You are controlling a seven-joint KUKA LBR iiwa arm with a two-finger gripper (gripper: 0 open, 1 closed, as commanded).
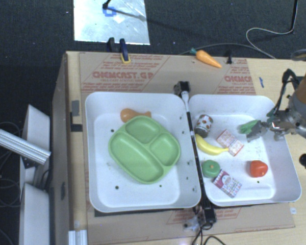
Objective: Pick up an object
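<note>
The bench [143,70] under me carried two shallow white bins side by side. The left bin [104,106] held a green divided plate [144,148], lying flat across its middle, with an orange-brown toy [127,115] tucked just beyond the plate's far edge. The right bin [283,182] held the smaller things. My arm [303,111] reached in over its right rim, and my end effector [258,130] hung low above the bin's far right part, right at a green leafy piece [247,126]; I could not tell whether its fingers were spread or closed, nor whether they touched the piece. A yellow banana [210,146] lay near the dividing wall, with a small brown-and-white ball [203,124] just beyond it and a pale pink packet [229,141] just beside its right end. A round green object [211,168] sat nearer the front, a red-and-white packet [227,182] just beside it, and a red tomato-like object [258,168] lay well apart to the right. An orange carrot [208,59] lay on the bench beyond the bins.
</note>
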